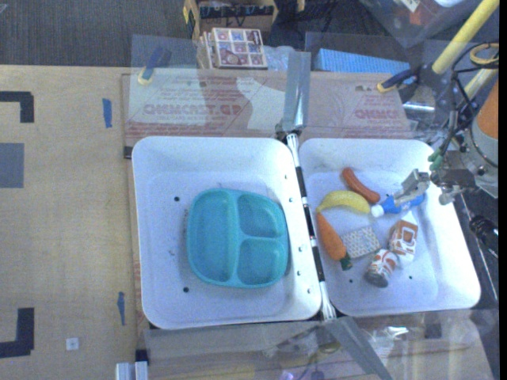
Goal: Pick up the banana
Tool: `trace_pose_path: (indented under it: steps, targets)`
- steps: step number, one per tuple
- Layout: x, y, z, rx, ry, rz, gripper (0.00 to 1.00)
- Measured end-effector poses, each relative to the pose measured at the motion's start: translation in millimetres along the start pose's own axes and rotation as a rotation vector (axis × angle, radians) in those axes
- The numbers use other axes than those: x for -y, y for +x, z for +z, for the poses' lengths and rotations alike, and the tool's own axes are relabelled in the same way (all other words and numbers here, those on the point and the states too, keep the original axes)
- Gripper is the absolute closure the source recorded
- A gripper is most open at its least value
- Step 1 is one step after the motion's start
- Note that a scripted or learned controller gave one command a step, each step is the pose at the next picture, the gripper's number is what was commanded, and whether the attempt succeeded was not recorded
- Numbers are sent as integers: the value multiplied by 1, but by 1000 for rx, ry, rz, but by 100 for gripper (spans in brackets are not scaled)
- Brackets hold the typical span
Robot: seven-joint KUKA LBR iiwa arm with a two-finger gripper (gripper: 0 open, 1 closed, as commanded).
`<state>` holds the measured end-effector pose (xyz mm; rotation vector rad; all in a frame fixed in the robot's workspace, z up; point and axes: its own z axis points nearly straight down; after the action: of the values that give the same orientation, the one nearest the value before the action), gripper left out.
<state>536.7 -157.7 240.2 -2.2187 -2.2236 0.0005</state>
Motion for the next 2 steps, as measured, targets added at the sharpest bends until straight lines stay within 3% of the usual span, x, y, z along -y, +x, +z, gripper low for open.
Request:
trace_pose_path:
  steps: [1, 2]
  targets:
    - [-40, 34, 152, 1, -9, 125, 0]
    - [-104, 67, 153, 1, -7, -1, 0]
